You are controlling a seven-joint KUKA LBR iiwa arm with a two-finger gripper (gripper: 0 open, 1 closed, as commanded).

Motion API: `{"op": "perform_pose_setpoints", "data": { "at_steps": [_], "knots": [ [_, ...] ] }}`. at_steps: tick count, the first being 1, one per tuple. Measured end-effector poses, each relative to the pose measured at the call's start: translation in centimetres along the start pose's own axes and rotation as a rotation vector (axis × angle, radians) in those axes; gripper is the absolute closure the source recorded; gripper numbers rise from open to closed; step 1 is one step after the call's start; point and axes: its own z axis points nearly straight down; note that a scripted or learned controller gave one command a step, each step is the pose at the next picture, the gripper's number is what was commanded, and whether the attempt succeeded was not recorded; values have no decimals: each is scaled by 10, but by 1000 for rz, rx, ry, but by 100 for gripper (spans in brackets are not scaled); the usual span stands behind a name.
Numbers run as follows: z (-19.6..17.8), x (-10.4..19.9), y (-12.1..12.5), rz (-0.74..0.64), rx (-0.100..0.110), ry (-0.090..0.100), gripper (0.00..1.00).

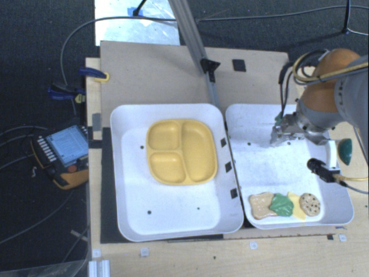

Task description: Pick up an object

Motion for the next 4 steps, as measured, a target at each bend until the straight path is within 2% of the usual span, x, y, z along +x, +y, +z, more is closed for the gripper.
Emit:
{"op": "perform_pose_setpoints", "data": {
  "at_steps": [1,3,4],
  "knots": [
    [-50,-8,-3,1,-2,-1,100],
    [-170,-1,15,-5,-5,-1,100],
    [-168,42,1,-8,3,2,100]
  ]
}}
